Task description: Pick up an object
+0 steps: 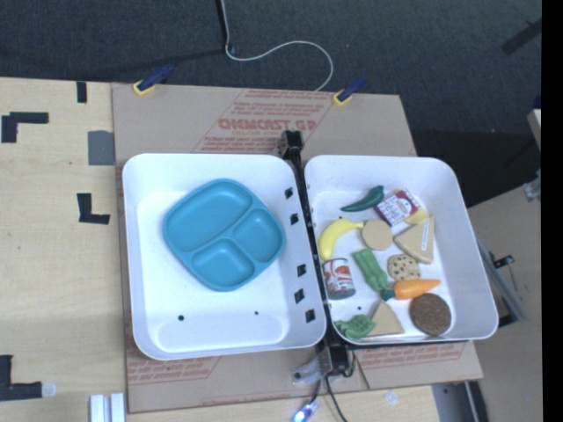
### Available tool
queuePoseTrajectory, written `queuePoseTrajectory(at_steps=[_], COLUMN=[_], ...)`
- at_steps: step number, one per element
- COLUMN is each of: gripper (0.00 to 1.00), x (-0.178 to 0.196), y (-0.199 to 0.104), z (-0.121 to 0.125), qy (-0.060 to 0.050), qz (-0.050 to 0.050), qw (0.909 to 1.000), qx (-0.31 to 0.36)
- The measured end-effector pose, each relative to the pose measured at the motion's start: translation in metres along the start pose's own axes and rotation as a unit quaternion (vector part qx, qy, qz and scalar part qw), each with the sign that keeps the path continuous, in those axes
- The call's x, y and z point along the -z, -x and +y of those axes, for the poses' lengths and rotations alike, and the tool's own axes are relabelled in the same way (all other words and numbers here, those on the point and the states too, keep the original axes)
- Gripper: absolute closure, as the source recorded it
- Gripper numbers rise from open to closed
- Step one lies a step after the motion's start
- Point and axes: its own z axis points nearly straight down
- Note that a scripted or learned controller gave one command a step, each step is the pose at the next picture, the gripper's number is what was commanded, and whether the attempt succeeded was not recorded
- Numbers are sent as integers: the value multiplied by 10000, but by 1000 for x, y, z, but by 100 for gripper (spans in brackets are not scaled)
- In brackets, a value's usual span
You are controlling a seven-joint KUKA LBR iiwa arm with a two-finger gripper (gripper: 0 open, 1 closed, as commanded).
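Cardboard sheet (189, 378) under both white bins (220, 331), on wooden bench (53, 262); dark carpet (106, 16) beyond.

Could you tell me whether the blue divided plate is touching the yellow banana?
Apart. The camera view shows the blue divided plate in the left bin and the banana in the right bin, with the bins' walls between them.

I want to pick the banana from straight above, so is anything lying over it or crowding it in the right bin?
Nothing lies over the banana. It sits near the right bin's left wall, with the round tan cookie close at its right tip and the small can just below it.
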Motion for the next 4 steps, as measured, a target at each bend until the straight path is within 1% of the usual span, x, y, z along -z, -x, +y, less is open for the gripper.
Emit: queuePoseTrajectory(at_steps=[1,2,3,4], gripper=[100,100,100,100], x=[113,104,107,107], y=[-3,-92,-169,-262], z=[2,2,1,0], qy=[-7,-73,-77,-81], qz=[17,57,56,58], qw=[10000,9999,9999,9999], qx=[32,71,70,82])
